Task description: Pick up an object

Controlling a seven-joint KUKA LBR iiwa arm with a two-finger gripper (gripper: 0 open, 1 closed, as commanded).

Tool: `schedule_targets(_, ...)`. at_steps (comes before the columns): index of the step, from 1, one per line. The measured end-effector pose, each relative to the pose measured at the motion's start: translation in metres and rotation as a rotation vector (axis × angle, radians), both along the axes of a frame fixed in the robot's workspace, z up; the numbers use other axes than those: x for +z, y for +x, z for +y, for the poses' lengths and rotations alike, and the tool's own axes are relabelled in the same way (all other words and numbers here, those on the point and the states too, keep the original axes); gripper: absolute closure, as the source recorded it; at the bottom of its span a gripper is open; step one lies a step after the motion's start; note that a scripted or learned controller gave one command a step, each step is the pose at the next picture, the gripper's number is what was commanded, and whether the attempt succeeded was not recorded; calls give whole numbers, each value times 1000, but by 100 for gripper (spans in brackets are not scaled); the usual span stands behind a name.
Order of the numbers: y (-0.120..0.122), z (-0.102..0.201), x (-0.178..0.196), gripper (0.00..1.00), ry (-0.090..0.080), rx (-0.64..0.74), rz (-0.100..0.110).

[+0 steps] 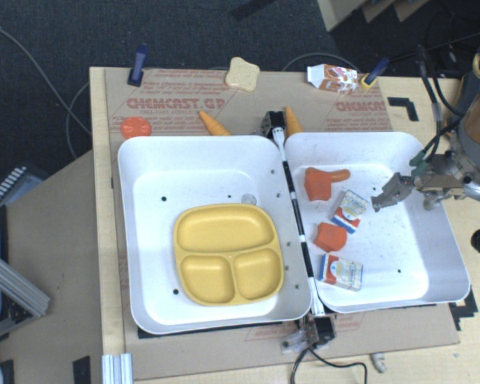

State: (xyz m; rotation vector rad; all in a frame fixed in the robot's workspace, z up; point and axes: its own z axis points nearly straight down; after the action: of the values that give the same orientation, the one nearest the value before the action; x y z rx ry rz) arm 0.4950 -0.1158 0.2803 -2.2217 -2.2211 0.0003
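Right now I see the gripper (382, 199) hanging over the right bin (432, 282), reaching in from the right, its dark fingers pointing left toward the small objects. From this slant I cannot tell how the fingers stand, and nothing is visibly caught in them.

Just left of the fingertips lies a small clear packet (351, 209) with a red and blue label; the print on it is too small for me to read. Above and to its left sits an orange-red angled piece (323, 182). Below the packet is an orange-red block (331, 236), and below that, near the bin's front left corner, a second packet (341, 271) in clear wrap with red and blue marks, likewise unreadable.

The left bin (144, 214) holds a yellow three-compartment tray (228, 252), lying flat toward the front of the bin. A small round grey thing (249, 200) sits just behind the tray's back rim.

Both bins rest on a brown cardboard sheet (176, 102) printed in red with "CHEMCAST GP", which I can read behind the left bin; similar red lettering shows behind the right bin. On the cardboard behind the bins I see a blue clip (137, 65), a tan slice of toy bread (242, 74), an orange disc (135, 127), an orange carrot-like piece (214, 124), and a small white and red carton (334, 78) with print I cannot make out.
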Motion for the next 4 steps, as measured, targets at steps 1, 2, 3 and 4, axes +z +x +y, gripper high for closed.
schedule_targets(1,48,33,-97,0,1,1,2)
schedule_targets(2,64,21,-192,0,-2,-1,-7)
schedule_targets(3,47,21,-191,0,-6,-1,-14)
schedule_targets(4,-2,19,-196,0,1,-1,3)
